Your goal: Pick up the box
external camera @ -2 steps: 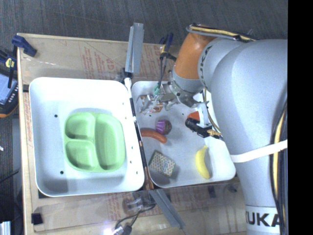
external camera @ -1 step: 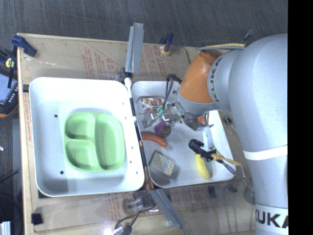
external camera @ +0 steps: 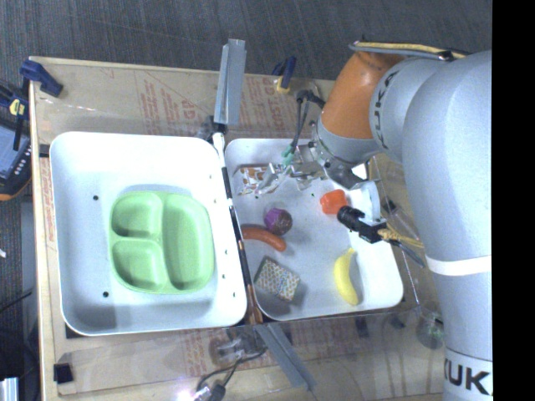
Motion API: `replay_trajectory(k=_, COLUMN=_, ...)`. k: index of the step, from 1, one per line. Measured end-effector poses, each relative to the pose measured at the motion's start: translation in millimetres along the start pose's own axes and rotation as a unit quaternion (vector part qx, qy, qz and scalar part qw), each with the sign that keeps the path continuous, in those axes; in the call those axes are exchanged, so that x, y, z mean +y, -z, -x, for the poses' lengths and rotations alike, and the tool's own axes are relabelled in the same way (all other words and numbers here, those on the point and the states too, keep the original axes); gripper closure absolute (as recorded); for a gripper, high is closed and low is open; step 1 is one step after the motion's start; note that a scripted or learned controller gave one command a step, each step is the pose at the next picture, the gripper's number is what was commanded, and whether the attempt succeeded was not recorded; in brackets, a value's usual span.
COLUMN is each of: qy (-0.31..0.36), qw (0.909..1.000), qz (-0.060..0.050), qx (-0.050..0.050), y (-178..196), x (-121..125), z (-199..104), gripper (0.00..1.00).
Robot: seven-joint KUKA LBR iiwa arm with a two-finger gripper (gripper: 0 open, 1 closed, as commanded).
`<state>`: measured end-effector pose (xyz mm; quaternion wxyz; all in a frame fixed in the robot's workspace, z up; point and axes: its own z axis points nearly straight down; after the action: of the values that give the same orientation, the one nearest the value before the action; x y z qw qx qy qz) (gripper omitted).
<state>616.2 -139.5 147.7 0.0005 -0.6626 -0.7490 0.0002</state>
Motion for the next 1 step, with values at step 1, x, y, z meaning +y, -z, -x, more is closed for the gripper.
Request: replay_trajectory(k=1, qy=0.016, qw=0.9999, qz=-0.001, qx=0.000, y=-56.7, x=11.7, z=-7.4, gripper=0.00)
